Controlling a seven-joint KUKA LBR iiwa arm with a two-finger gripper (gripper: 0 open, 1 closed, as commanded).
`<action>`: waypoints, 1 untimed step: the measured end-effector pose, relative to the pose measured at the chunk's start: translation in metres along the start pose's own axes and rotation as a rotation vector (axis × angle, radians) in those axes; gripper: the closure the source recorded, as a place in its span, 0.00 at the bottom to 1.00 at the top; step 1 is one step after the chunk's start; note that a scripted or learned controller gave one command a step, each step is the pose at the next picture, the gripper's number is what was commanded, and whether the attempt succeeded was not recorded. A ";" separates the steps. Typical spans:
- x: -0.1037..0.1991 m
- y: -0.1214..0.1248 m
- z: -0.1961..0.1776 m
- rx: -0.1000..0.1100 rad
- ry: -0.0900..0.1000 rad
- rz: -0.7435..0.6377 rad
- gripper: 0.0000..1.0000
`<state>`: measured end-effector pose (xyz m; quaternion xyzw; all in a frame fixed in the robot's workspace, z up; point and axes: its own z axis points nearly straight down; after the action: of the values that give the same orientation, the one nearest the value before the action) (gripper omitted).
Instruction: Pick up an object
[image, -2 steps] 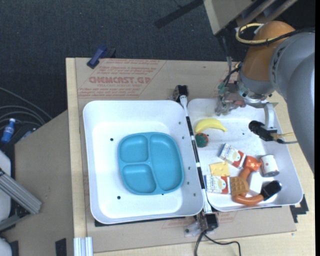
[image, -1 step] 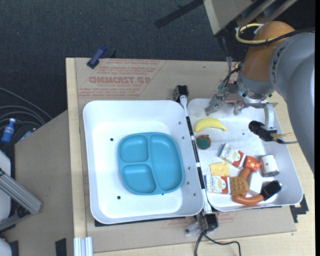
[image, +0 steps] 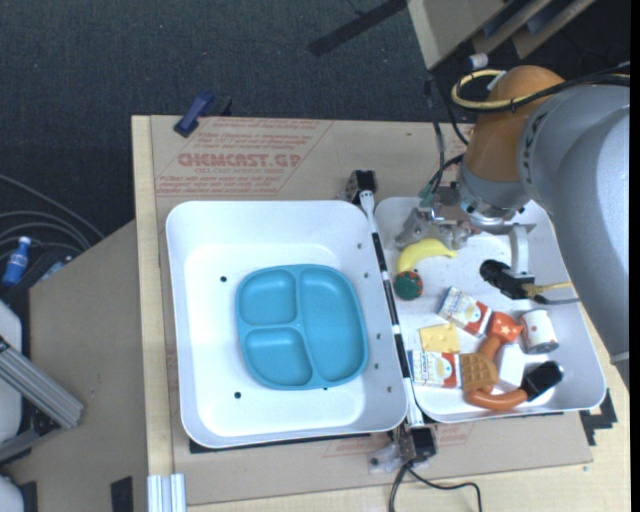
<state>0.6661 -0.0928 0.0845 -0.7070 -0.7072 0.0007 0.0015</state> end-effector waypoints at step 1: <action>0.000 0.001 -0.011 -0.003 -0.002 -0.001 1.00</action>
<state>0.6670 -0.0928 0.0955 -0.7067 -0.7075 0.0003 0.0000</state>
